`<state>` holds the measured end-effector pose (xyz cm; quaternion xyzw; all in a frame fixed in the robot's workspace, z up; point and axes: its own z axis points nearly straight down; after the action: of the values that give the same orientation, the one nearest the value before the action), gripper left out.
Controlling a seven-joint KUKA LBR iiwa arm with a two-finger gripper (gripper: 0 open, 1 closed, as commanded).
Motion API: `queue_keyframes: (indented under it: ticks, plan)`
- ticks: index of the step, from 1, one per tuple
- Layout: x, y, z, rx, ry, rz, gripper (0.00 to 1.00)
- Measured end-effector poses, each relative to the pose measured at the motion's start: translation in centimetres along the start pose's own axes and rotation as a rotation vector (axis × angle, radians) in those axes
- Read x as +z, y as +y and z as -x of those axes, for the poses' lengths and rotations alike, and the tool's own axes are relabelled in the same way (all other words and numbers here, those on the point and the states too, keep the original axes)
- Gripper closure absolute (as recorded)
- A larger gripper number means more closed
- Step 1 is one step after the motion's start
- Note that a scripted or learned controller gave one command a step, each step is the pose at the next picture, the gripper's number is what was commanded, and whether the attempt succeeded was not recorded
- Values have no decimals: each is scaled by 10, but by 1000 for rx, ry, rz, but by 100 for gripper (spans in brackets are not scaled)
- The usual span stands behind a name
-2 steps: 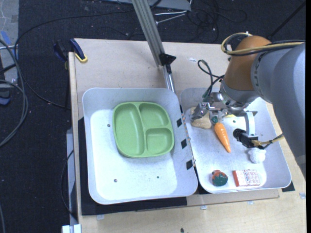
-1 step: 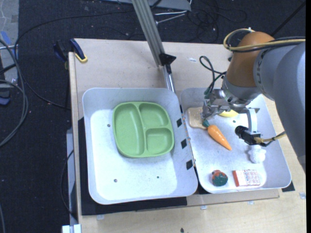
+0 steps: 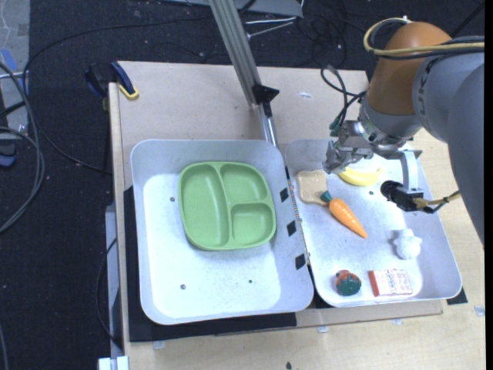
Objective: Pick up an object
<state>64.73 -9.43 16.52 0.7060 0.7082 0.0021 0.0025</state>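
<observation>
The right bin [image 3: 439, 257] holds several objects. A yellow banana [image 3: 362, 177] lies at its back, an orange carrot [image 3: 346, 215] slants below it, and a tan slice of bread [image 3: 310, 186] sits by the bin's left wall. My gripper [image 3: 337, 160] hangs low over the back of this bin, just above and left of the banana's left end and right of the bread. Nothing shows in its grasp.
In the left bin [image 3: 154, 284] lies a green divided plate [image 3: 228, 204]. Near the right bin's front are a white lump [image 3: 406, 243], a red-and-green round toy [image 3: 347, 282] and a red-and-white box [image 3: 393, 281]. A metal pole [image 3: 239, 45] slants over the back.
</observation>
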Motion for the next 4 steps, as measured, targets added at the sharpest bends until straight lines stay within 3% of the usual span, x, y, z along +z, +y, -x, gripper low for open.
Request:
queue_keyframes:
  ticks: [2,4]
  plan:
    - [-116,3,-7,0,-1,1,100]
    - [-97,-37,-114,-3,1,-9,100]
